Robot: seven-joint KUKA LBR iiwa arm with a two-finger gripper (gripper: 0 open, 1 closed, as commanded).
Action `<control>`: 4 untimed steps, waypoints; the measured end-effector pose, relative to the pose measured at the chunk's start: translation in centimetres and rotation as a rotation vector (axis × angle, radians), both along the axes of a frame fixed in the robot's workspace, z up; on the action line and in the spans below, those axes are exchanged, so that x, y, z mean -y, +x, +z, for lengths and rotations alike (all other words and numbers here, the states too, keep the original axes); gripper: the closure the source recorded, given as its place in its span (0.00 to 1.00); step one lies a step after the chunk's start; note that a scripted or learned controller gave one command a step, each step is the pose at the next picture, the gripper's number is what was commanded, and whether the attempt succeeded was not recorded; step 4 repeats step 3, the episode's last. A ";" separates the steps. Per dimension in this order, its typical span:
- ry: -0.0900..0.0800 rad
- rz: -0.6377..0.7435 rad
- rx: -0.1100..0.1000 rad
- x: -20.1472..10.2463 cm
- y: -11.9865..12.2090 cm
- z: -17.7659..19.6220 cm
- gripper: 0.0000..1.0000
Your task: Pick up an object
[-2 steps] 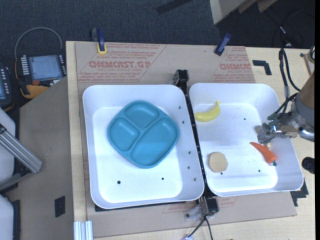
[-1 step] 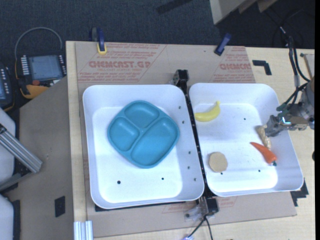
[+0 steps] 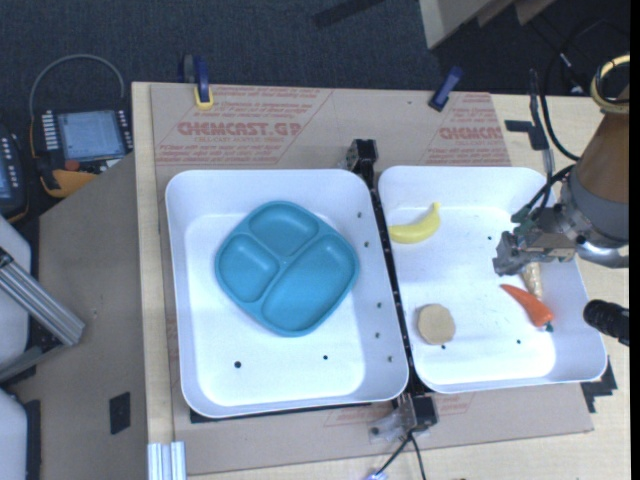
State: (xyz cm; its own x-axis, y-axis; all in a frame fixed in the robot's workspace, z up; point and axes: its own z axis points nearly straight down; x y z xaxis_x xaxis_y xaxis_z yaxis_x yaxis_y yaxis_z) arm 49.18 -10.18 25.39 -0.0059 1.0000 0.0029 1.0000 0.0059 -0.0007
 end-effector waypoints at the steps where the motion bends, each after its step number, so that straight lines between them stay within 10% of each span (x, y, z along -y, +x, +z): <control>1: -0.002 -0.005 -0.001 -5.3 0.1 -1.1 1.00; 3: -0.001 0.000 0.002 -14.9 1.5 -2.0 1.00; 4: -0.001 0.000 0.002 -14.9 1.5 -2.0 1.00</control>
